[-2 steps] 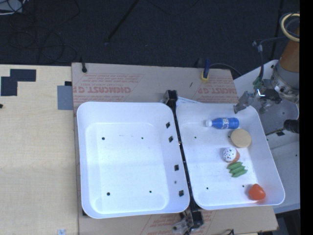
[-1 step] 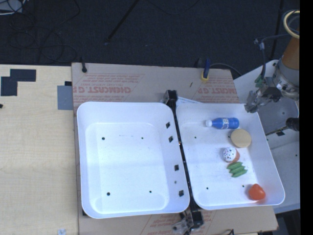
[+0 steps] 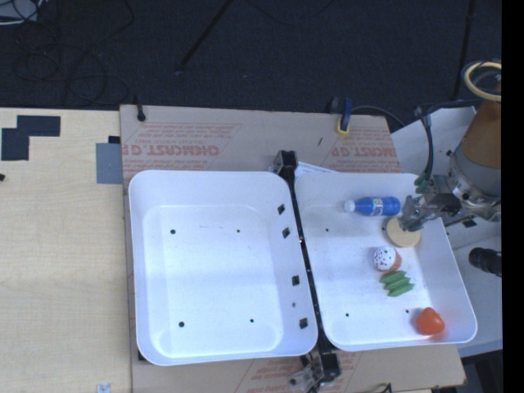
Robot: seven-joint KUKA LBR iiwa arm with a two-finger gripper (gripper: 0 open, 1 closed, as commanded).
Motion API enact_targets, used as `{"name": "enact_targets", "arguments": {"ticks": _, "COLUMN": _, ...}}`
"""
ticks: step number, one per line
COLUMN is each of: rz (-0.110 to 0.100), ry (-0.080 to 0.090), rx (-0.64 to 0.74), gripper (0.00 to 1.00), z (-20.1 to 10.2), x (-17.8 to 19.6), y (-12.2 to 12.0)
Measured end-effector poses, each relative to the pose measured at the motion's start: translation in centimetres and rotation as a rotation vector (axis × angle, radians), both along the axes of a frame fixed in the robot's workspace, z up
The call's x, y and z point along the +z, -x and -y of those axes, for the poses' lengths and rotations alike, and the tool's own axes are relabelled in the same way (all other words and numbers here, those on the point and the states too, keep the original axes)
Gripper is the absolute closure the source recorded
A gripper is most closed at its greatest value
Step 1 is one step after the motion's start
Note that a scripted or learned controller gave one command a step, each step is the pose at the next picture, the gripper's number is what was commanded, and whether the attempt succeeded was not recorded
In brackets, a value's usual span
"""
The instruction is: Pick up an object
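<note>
At the right edge of the frame we can see the arm (image 3: 485, 150): a fat rounded body with an orange band (image 3: 485, 133) up top and a light grey ring section under it. Above the orange bit there's a pale yellowish hoop (image 3: 483, 74), and a thin black cable (image 3: 428, 142) curves down in front of the arm. Lower down, toward the middle right, it narrows into a dark metal gripper (image 3: 413, 213) with greyish blocky parts. The small details are too blurry for us to read.
</note>
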State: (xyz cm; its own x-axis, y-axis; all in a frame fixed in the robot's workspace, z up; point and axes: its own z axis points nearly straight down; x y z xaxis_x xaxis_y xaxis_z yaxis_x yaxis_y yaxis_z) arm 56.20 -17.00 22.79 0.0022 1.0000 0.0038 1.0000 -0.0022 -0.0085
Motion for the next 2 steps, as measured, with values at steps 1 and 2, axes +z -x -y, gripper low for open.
{"name": "enact_targets", "arguments": {"ticks": 1, "rz": 0.006, "ry": 0.003, "rx": -0.001, "gripper": 0.00, "z": 0.2, "x": 0.0, "y": -0.3}}
{"name": "enact_targets", "arguments": {"ticks": 2, "rz": 0.002, "ry": 0.004, "rx": -0.001, "gripper": 0.00, "z": 4.6, "x": -3.6, "y": 0.8}}
